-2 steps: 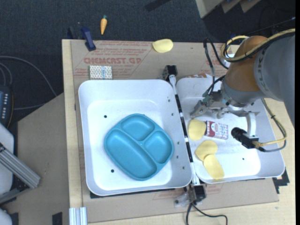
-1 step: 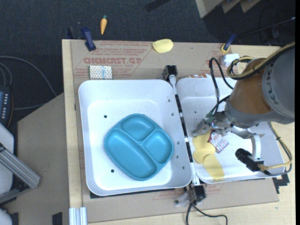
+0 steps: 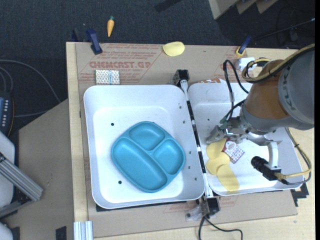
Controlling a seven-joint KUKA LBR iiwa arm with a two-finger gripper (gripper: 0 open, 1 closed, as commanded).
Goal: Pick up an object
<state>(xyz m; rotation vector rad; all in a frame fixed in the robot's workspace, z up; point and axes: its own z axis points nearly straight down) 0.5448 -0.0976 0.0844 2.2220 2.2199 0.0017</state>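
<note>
Claw (image 3: 226,133) hovering low in the right bin (image 3: 280,181), its opening impossible to tell, yellow pieces (image 3: 220,166) lying just beside it, blue divided plate (image 3: 147,155) resting in the left bin (image 3: 100,109).

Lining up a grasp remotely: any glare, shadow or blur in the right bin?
Camera view: lighting even and soft; the right bin is bright white without harsh glare; the arm shades the bin under it; the gripper looks slightly soft; the yellow pieces stay clear.
</note>
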